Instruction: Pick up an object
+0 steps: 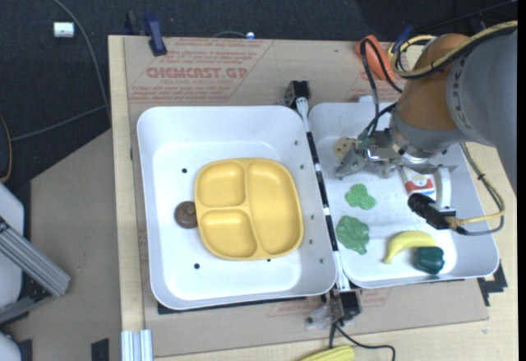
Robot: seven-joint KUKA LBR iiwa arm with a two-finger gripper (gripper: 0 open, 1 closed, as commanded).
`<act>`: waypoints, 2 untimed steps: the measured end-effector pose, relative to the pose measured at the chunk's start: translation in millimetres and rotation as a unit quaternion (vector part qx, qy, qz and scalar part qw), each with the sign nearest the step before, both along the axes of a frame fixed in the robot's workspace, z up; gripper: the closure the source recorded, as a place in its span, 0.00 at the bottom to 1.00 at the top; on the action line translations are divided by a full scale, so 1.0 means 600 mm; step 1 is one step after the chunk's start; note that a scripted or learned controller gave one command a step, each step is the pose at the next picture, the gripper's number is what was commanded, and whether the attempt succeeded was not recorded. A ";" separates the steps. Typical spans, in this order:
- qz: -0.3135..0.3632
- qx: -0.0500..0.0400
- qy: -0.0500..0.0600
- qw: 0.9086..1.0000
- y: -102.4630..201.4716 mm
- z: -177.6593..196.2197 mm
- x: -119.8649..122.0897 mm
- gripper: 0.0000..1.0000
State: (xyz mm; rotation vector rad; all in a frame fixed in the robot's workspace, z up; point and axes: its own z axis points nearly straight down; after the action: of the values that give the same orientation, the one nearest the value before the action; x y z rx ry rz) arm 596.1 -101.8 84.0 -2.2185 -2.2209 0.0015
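Grey metal hand (352, 155) hangs over the right bin (477, 211), fingers spread apart and holding nothing, just beyond a small green leaf piece (360, 197).

end effector (355, 155) over R bin (481, 248) | yellow plate (248, 208) in L bin (156, 187) | banana (406, 243) nr pepper (429, 258)

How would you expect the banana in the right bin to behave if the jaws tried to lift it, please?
The banana looks like a glossy, rigid toy, so probably light and somewhat slippery. Its curved shape may rock or spin if nudged. It touches the dark green object, which might shift too.
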 end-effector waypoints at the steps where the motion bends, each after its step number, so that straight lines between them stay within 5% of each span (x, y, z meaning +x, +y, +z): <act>1: -0.001 0.000 0.000 1.000 0.003 0.001 -0.057 0.00; 2: -0.001 0.000 -0.001 1.000 0.004 0.017 -0.056 1.00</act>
State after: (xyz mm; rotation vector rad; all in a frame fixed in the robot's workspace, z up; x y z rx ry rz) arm 562.3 -99.7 94.4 -2.2215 -2.2202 -0.0012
